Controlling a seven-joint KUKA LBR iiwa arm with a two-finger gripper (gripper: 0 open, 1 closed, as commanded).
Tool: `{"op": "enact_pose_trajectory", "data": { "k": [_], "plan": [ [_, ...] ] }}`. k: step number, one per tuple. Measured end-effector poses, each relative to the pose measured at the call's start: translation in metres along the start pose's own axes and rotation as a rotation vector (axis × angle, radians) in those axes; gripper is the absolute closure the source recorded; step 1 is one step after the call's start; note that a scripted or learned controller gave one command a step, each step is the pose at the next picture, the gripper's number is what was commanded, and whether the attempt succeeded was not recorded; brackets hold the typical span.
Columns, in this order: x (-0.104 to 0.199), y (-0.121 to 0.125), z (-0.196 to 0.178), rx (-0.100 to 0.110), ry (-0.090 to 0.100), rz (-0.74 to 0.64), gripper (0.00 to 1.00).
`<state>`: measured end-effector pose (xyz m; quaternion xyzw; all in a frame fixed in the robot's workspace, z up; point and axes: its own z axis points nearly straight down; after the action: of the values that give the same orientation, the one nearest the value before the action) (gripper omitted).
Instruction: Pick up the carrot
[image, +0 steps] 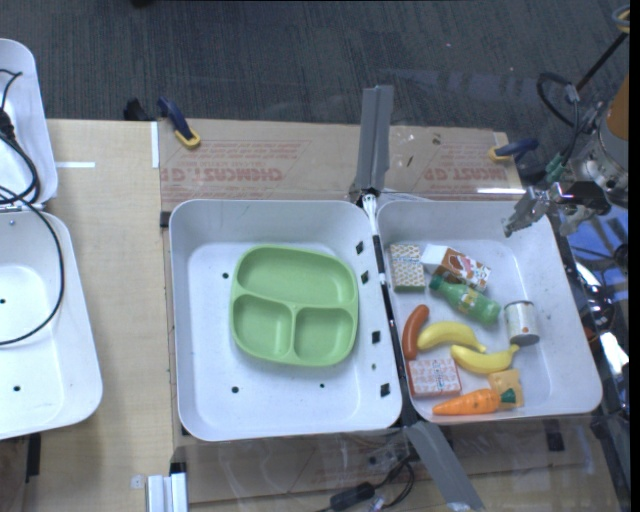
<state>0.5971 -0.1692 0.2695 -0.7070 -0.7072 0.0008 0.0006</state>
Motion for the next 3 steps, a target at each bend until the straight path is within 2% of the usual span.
{"op": "enact_pose_trajectory", "data": {
  "k": [1, 2, 3],
  "plan": [
    [0.026, -0.086, 0.120, 0.002, 0.001, -0.095, 0.00],
    [0.049, -0.116, 0.174, -0.010, -0.003, -0.394, 0.00],
    [0.058, -0.114, 0.173, -0.017, -0.011, -0.767, 0.00]
  ]
}}
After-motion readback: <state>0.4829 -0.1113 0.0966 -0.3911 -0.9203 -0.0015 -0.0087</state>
